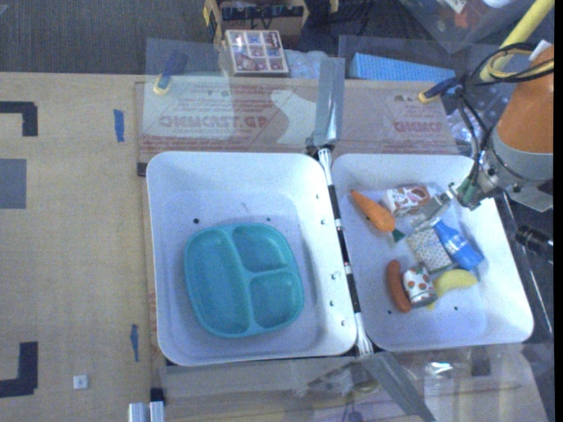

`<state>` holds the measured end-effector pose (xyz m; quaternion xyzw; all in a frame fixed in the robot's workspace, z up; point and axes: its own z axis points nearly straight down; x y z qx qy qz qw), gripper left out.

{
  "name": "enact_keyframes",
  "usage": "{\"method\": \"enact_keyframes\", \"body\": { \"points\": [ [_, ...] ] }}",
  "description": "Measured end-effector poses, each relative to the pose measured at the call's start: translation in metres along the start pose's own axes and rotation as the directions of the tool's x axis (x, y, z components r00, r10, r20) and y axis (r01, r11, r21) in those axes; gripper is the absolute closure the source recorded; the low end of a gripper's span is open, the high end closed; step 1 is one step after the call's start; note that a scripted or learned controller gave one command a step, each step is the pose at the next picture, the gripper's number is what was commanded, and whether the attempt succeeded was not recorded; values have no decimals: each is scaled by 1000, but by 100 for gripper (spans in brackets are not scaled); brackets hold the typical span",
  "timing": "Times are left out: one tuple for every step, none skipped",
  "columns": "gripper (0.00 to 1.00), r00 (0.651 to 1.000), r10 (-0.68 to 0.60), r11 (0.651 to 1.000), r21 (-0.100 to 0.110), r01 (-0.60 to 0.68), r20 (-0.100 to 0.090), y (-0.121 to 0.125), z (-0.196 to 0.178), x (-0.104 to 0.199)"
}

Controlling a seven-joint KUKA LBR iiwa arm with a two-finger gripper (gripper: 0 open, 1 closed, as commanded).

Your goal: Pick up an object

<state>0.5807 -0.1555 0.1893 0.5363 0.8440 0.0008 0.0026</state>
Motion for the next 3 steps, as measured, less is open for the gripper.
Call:
{"method": "enact_keyframes", "body": {
  "points": [
    [0,994,-110,994,0,110,0,-25,103,-30],
    [100,994,-108,994,-6,108,3,-23,91,-31],
    [100,994,-110,994,1,110,-1,19,-16,-1]
  ]
}}
